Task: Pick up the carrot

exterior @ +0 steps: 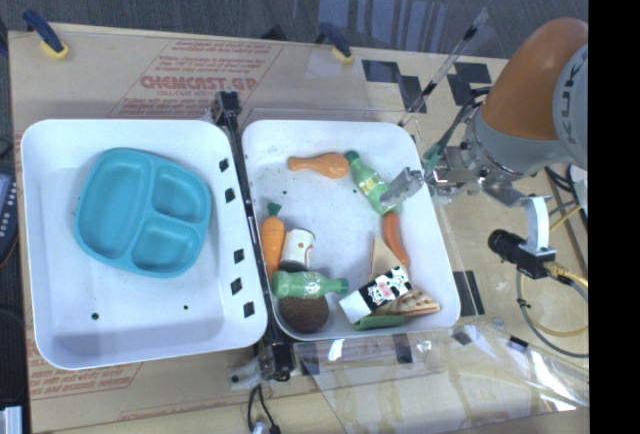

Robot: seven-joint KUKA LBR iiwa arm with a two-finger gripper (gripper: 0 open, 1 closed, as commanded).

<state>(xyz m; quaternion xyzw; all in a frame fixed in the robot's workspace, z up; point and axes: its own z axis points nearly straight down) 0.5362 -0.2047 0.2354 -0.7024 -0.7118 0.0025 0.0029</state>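
Over the right bin's (300,137) far-right rim the gripper (408,184) hangs at the end of the grey arm (530,122), but it is small and blurred against the clutter, so whether it is wide, narrow or holding anything cannot be told. Beside it lies a green bottle (367,182), and just below that an orange piece (395,237) along the right wall, possibly a second carrot, though it is partly hidden. The carrot (272,237) lies against the bin's left wall, green top pointing away, touching a small white cup (298,245). Below them a second green bottle (305,284) rests over a brown round thing (303,314) that it partly covers. A black-and-white carton (378,292) sits near the front corner, its printing too small to read. A drumstick-shaped toy (318,163) lies near the far wall. The left bin (60,322) holds a blue divided plate (143,212). Red print on the cardboard (180,72) behind reads "CHEMCAST GP".
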